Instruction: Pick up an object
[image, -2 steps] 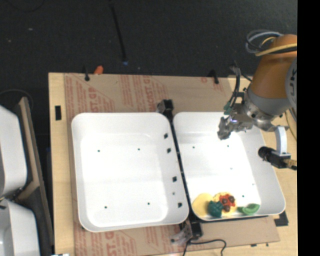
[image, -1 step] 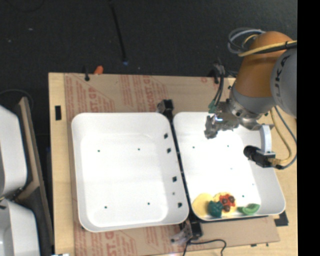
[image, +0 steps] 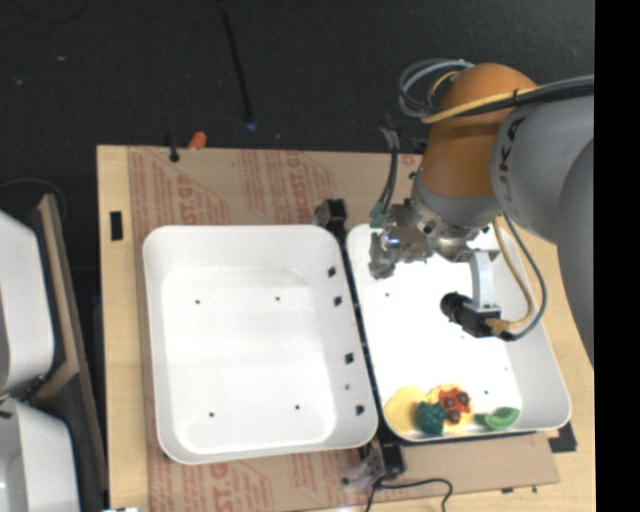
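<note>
My gripper (image: 385, 262) hangs over the far left corner of the right bin (image: 520, 345), under the orange band of the arm. Nothing shows between its fingers. Several small objects lie bunched at the right bin's near edge: a pale yellow piece (image: 402, 406), a teal piece (image: 430, 420), a red and dark piece (image: 455, 400) and a green piece (image: 500, 417). They sit well below the gripper in the view, apart from it.
The left bin (image: 165, 300) stands beside the right one, with black clips (image: 337, 300) along the shared divide. A black cable fitting (image: 468, 312) dangles from the arm over the right bin. Brown board rims both bins.
</note>
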